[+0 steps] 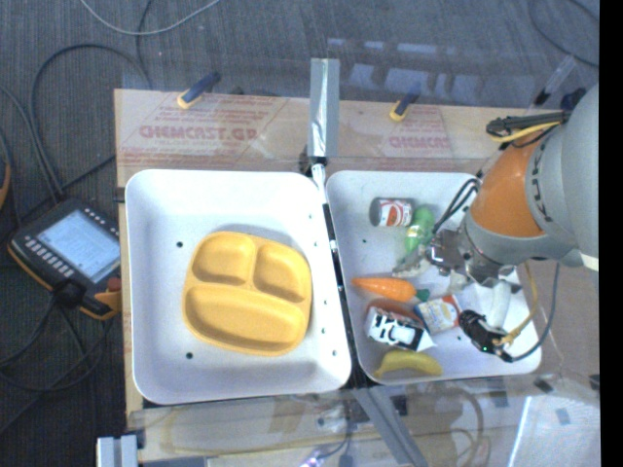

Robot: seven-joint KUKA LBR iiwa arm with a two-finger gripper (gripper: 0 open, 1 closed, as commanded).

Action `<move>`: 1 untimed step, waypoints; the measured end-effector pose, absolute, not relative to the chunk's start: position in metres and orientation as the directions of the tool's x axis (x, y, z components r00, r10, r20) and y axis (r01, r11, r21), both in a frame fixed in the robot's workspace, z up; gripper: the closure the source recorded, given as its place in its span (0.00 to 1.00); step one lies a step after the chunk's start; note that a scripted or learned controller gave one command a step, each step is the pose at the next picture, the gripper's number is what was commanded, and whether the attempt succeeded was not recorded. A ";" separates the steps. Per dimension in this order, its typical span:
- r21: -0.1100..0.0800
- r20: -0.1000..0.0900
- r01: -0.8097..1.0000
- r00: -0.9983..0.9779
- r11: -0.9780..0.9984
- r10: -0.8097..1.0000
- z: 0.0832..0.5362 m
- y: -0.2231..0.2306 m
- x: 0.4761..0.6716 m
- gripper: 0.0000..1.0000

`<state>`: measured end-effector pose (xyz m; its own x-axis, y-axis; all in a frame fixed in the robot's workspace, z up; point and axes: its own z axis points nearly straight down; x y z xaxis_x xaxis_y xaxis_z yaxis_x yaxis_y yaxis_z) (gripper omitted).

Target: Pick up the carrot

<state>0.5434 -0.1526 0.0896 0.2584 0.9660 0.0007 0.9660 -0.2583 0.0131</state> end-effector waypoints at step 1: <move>-0.002 0.000 0.995 0.097 -0.097 0.995 0.148 -0.144 0.483 0.00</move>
<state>0.4834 -0.1438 0.1482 0.0969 0.9953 0.0001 0.9953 -0.0969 -0.0016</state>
